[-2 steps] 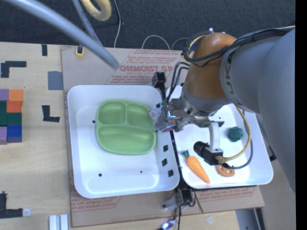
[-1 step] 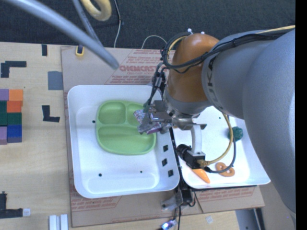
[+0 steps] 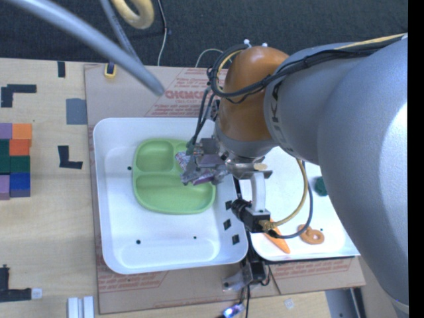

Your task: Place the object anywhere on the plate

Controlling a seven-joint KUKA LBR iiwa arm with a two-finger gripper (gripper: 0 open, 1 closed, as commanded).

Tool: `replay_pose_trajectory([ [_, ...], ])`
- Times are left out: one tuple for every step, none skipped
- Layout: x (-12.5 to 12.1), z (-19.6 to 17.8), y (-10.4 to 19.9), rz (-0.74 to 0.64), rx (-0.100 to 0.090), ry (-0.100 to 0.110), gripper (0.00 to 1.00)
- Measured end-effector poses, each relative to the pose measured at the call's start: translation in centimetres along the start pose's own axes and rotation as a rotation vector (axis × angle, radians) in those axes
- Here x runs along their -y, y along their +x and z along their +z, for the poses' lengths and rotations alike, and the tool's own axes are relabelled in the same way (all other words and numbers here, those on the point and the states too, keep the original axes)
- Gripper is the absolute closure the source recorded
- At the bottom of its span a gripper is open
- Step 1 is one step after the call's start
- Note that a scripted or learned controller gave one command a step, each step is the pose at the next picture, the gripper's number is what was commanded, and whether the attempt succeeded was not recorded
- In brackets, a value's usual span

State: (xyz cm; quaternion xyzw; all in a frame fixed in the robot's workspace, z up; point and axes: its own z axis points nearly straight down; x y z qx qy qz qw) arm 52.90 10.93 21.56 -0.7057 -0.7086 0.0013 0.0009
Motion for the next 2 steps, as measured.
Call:
replay_pose_trajectory([
  [-0.65,0.14,0.68,0.001,0.000,0.000,1.00],
  [-0.62,0.13,0.67,0.002,0.000,0.000,0.00],
])
